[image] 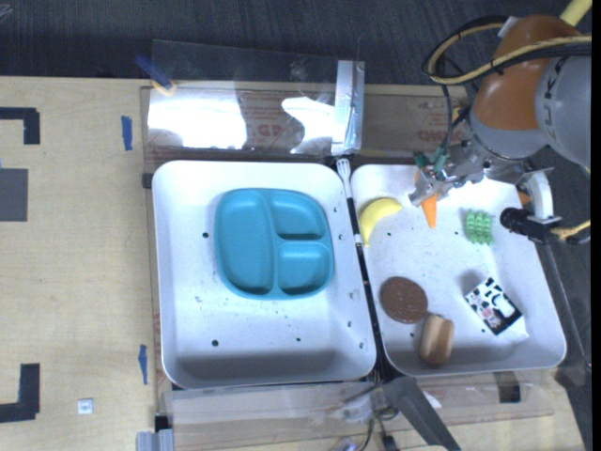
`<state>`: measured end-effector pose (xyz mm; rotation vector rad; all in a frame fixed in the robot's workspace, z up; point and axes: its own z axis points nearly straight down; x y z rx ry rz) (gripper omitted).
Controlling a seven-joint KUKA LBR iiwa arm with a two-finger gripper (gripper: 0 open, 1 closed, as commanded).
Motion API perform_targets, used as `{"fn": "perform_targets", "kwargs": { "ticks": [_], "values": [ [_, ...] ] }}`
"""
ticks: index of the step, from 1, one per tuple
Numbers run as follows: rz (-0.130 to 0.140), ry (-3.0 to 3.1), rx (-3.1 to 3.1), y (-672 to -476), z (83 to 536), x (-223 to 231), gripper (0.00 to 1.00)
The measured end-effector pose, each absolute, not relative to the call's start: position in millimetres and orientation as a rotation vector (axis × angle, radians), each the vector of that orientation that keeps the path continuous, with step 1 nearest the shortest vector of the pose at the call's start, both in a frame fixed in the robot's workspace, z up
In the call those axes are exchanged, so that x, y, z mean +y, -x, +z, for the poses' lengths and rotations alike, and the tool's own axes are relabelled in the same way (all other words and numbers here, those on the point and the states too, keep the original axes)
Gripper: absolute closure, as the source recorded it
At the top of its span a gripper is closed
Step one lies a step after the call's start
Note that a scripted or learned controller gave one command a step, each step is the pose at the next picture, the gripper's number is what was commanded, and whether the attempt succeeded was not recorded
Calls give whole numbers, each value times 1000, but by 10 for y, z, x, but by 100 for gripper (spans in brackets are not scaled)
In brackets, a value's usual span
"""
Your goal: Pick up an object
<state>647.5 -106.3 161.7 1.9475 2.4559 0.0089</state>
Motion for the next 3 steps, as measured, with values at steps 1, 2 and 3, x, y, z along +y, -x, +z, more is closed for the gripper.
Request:
{"fn": "perform_targets", "kwargs": {
  "ticks": [1, 2, 3],
  "values": [
    [9, -2037, 2387, -6547, 1866, -274, 100],
    [3, -2043, 2383, -6539, 1854, -308, 0],
    [-3, -2039, 2390, -6286, 1854, -910, 0]
  ]
}}
